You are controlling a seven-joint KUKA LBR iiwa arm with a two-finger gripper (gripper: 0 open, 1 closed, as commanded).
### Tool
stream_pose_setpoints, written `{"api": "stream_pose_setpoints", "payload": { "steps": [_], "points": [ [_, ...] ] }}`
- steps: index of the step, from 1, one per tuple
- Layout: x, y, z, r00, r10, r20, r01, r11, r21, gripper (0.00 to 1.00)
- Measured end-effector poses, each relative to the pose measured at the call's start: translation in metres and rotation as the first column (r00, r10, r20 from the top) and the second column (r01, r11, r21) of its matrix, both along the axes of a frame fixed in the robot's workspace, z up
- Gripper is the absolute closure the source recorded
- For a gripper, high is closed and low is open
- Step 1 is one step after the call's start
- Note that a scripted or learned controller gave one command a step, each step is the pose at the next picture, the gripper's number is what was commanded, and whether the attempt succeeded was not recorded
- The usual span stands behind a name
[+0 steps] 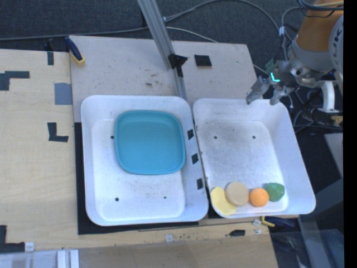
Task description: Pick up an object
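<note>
The arm [321, 27] comes in from the right, grey with its orange band high at the upper right corner of the view; its pincer [266, 95] hangs over the far right corner of the right bin [298, 155], just at the rim; its two dark fingers [255, 92] stand a little apart with nothing between them, so it has hold of nothing.

Two shallow white bins sit side by side on the counter [33, 149]; the left bin [95, 155] holds a blue plate [149, 142], square with rounded corners, lying flat in the middle toward the far side; the right bin's floor is bare but speckled with dark grit.

The things to pick lie in a row along the near edge of the right bin, well apart from the pincer; from left to right: a flat yellow piece [221, 201], a tan round disc [237, 193] resting partly over it, a small orange ball [259, 197] touching the disc, and a green lump [274, 191] just beside the ball at the near right corner.

A grey metal bar [159, 27] runs down at a slant from the top of the view to the gap between the bins; black cables [223, 7] trail over the dark floor beyond the counter.
</note>
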State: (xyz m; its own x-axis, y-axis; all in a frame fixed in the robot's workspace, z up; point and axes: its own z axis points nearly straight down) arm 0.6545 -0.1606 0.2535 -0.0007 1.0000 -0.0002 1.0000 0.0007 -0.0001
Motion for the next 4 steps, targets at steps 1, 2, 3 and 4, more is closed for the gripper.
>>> {"api": "stream_pose_setpoints", "payload": {
  "steps": [1, 2, 3, 4],
  "points": [
    [0.0, 0.0, 0.0, 1.0, 0.0, 0.0, 0.0, 1.0, 0.0, 0.0],
    [-0.006, 0.009, -0.053, 1.0, 0.0, -0.005, 0.0, 1.0, 0.001, 0.0],
    [-0.004, 0.002, -0.1, 1.0, -0.001, -0.005, 0.001, 1.0, 0.001, 0.0],
    [-0.005, 0.008, -0.162, 1.0, 0.0, -0.006, 0.0, 1.0, 0.001, 0.0]
  ]
}}
